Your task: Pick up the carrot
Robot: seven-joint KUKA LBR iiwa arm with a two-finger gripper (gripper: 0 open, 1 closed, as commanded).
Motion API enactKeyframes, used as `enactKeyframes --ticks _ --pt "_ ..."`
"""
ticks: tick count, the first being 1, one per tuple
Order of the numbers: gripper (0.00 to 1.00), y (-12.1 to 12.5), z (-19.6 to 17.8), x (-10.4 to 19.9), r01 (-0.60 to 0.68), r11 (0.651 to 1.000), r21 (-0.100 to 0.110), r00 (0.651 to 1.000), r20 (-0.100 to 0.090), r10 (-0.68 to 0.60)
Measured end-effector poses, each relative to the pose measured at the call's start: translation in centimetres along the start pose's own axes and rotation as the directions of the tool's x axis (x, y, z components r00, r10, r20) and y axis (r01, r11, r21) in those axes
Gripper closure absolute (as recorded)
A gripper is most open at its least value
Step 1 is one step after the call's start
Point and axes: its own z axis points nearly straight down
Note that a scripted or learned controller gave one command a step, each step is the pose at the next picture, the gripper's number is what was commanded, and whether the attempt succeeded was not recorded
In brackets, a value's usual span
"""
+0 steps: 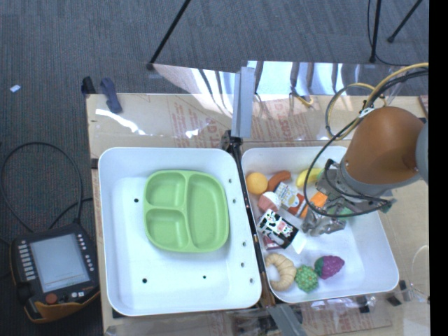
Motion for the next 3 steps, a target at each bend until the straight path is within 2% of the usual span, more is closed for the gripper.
enactKeyframes --ticks 1,2,3 --pt "0.0 0.0 0.1 -0.9 0.07 0.998 -0.001 0.998 0.001 -0.07" --pt "0.0 -2.4 0.0 -5.0 0.462 0.887 0.001 0.887 0.001 -0.462" --pt "0.0 -1.8 0.1 -2.6 0.53 0.848 -0.001 0.848 0.004 -0.53"
